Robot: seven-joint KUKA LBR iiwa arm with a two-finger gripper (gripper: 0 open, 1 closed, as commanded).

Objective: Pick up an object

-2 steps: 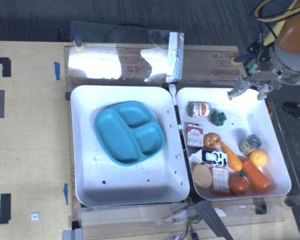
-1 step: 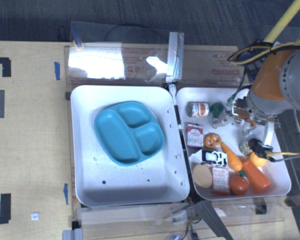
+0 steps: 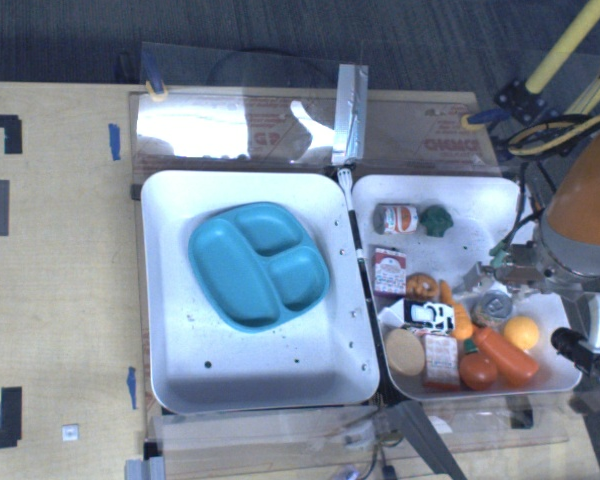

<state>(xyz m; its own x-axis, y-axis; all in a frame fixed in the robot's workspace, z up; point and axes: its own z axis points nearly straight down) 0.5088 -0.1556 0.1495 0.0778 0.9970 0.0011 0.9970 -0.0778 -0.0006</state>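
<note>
The right white bin (image 3: pixel 500 194) holds several toy foods. A small can (image 3: pixel 395 218) and a green broccoli piece (image 3: pixel 437 220) lie at its far side. Below them are a red packet (image 3: pixel 388 271), a brown pastry (image 3: pixel 421 287) and a black-and-white item (image 3: pixel 430 316). Near the front lie a tan round cookie (image 3: pixel 404 352), a red tomato (image 3: pixel 478 370), a red-orange sausage (image 3: pixel 507 356) and a yellow-orange fruit (image 3: pixel 521 332). My gripper (image 3: pixel 494 296) hangs low over the bin's right half, just above the fruit and beside a carrot (image 3: pixel 462 320). Nothing shows held.
The left white bin (image 3: pixel 170 268) carries a blue divided plate (image 3: pixel 258 264). A clear plastic sheet and a metal bar (image 3: pixel 350 113) stand behind the bins. Yellow and black cables (image 3: pixel 540 118) run at the back right. The wooden bench (image 3: pixel 50 268) extends left.
</note>
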